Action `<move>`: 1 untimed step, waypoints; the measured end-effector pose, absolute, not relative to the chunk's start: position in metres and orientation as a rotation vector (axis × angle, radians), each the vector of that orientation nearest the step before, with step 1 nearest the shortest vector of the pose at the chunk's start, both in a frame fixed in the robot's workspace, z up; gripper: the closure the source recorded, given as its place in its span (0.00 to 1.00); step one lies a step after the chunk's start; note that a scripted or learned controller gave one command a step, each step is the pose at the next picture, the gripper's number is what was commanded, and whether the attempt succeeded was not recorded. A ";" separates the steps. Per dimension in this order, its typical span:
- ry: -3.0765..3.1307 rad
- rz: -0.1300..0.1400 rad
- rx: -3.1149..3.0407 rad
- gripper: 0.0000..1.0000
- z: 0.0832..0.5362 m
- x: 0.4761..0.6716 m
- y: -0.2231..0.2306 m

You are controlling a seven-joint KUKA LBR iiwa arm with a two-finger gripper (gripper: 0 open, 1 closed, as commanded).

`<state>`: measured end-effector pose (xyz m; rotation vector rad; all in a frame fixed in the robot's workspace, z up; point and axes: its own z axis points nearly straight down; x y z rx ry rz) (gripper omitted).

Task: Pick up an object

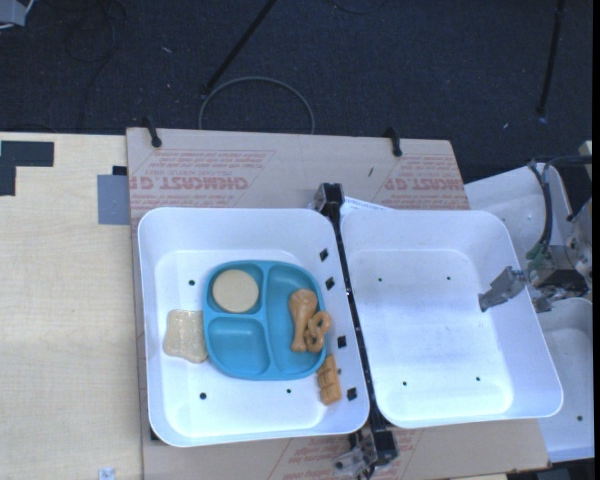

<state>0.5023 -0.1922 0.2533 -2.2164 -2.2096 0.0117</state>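
The end effector [502, 290] sits at the right edge of the right bin [435, 408], and whether it is open or closed cannot be told; nothing shows in its grip. In the left bin [170, 408] lies a blue tray [242, 353] holding a round cracker [234, 290] and a pretzel [308, 320]. A pale biscuit [185, 336] touches the tray's left side, and a brown snack [328, 380] lies at its lower right corner.

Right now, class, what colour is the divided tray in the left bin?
Blue. The divided tray shows best in the overhead camera view.
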 end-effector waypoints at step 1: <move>-2.220 0.002 -2.220 0.00 0.260 0.504 -0.192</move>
